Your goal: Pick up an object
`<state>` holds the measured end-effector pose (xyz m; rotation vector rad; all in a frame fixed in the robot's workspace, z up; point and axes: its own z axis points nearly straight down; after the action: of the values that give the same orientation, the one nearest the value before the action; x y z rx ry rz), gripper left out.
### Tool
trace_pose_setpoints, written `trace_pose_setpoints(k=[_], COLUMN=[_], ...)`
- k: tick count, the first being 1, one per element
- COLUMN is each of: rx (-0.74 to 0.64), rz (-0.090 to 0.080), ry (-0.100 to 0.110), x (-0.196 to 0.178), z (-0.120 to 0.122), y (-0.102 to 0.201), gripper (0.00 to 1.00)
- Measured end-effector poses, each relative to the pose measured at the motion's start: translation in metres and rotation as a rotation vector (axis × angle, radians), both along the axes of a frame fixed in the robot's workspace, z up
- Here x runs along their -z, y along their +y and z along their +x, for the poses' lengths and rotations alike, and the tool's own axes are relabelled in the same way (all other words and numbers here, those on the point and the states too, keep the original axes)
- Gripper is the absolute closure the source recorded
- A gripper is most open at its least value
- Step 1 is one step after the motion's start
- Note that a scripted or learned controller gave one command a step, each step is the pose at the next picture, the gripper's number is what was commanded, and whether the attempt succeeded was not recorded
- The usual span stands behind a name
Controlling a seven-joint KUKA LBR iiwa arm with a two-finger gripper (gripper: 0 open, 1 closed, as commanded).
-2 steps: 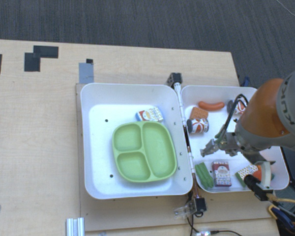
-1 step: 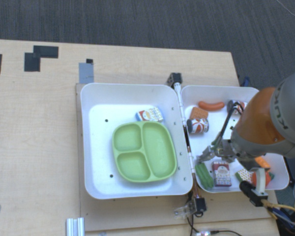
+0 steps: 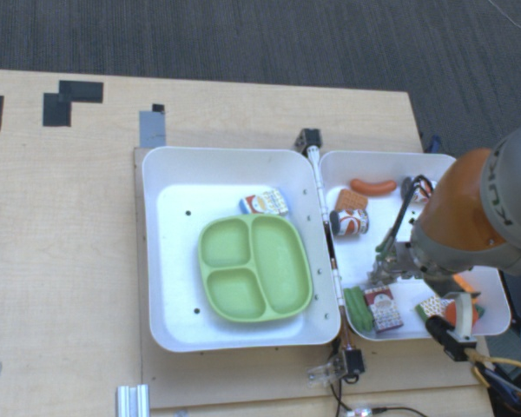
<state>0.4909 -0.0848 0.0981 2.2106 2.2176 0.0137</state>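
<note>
In the right bin (image 3: 497,315), the gripper (image 3: 384,272) sits low over the clutter near the front wall. Finger state cannot be determined from this view. The nearest candidate, a small red-and-white carton (image 3: 383,308), lies just below the gripper toward the front edge, beside a green item (image 3: 358,307), long axis running roughly front to back. Its printed label is too small to read. The green divided tray (image 3: 255,268) occupies the left bin (image 3: 161,259).

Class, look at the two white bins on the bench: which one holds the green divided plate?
The left bin, farther from the arm. The green divided plate lies in it beside a small packet; the right bin holds a sausage and other small items.
</note>
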Motion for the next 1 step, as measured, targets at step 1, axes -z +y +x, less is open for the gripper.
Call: trace_pose_setpoints(k=[1], rx=[0.000], rz=[0.000], ry=[0.000], x=[0.0001], z=[-0.0001], y=[0.0000], gripper=[0.00])
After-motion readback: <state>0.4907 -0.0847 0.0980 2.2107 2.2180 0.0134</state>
